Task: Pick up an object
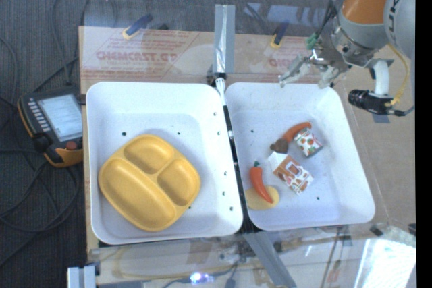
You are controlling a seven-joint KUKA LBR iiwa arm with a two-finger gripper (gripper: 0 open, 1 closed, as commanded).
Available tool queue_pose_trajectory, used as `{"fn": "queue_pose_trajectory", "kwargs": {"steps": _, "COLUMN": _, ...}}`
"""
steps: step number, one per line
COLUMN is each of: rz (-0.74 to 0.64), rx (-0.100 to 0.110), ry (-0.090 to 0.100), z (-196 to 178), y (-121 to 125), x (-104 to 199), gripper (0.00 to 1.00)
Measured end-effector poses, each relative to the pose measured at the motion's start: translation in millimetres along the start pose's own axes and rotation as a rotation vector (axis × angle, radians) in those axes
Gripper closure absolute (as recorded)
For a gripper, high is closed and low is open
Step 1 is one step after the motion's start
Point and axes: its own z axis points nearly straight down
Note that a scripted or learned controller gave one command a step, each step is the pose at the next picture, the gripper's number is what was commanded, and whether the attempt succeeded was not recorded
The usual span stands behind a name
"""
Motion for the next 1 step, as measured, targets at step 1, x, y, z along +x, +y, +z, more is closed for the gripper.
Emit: {"fn": "queue_pose_trajectory", "kwargs": {"steps": 1, "rz": -0.042, "rx": 0.002, "ry": -0.001, "z": 140.2, "y": -58.8, "x": -46.7, "gripper": 0.0}}
